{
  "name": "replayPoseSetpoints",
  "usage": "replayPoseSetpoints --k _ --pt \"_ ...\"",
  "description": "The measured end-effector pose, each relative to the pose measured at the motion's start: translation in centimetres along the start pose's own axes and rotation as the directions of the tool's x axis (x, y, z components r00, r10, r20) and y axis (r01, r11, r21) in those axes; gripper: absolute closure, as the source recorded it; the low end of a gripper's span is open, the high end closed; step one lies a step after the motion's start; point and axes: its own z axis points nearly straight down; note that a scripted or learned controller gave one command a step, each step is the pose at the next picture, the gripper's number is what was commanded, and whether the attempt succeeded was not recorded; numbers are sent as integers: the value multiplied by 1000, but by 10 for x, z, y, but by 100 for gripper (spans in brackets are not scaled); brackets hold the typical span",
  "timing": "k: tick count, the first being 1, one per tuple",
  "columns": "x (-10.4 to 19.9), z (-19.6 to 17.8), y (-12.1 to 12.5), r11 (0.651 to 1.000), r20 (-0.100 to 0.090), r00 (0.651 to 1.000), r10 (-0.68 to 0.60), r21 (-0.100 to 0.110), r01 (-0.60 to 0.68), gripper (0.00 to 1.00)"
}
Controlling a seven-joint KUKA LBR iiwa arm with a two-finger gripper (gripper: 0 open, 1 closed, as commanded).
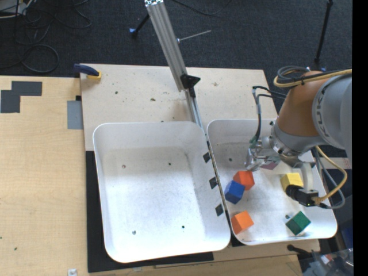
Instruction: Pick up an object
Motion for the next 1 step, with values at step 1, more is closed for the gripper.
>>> replayPoseSetpoints --k 1 --pt "-4 -45 -7 1000 1 1000 -1 -5 1 100"
